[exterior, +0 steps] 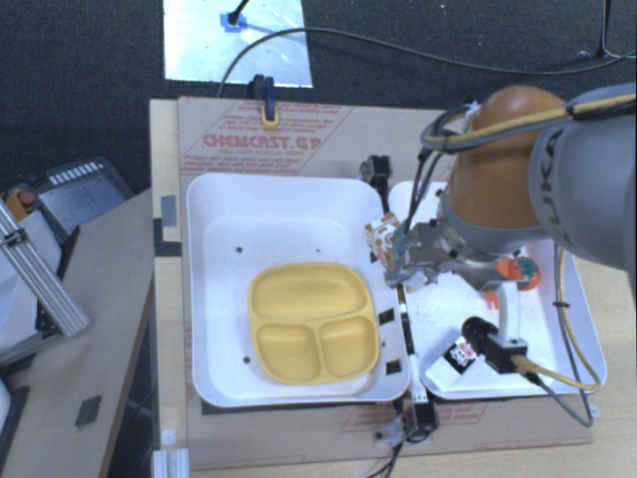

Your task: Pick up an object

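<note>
Gripper (403, 262) hangs low over the divide between the two bins, at the inner edge of the right bin (443, 312). Open or closed: can't tell, the wrist and cabling mask it from this angle.

Nearest candidate is a small orange-and-white object (381, 235), just beside the gripper on its upper-left side, right at the rim where the bins meet. It may be touching the gripper, or it may only sit behind it; the overlap is too tight to call, so I don't count it as held. It is too small to give a long axis or say what it is.

A yellow divided plate (314, 322) with three compartments lies flat in the left bin (224, 267), lower left of the gripper and near it but apart. Its long side runs roughly across the bin, slightly tilted. Flat and broad, so it is probably a poor pinch except at the rim.

The arm (587, 167) covers most of the right bin. An orange-and-teal item (520, 272) peeks out from under it, cut off and unidentifiable. A small black-white-red item (459, 353) sits toward the bin's near edge, below and right of the gripper.

My read is that the coming move turns on the orange-and-white object: a short shift up-left, if it isn't gripped already.
</note>
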You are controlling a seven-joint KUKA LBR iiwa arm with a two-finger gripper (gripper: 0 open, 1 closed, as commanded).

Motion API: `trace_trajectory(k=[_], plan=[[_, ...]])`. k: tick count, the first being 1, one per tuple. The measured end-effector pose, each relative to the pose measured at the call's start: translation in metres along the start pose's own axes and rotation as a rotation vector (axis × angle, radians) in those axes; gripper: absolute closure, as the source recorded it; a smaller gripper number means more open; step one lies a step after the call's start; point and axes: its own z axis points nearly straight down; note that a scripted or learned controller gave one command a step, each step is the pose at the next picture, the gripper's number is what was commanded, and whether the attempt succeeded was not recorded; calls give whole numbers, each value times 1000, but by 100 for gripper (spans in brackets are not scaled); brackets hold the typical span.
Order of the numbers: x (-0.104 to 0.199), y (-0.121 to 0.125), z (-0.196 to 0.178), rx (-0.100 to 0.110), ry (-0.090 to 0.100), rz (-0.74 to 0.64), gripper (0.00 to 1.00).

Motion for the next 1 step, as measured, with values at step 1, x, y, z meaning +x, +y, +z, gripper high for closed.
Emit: trace_trajectory(k=[1], plan=[[56, -11, 10, 2, -1, 3, 100]])
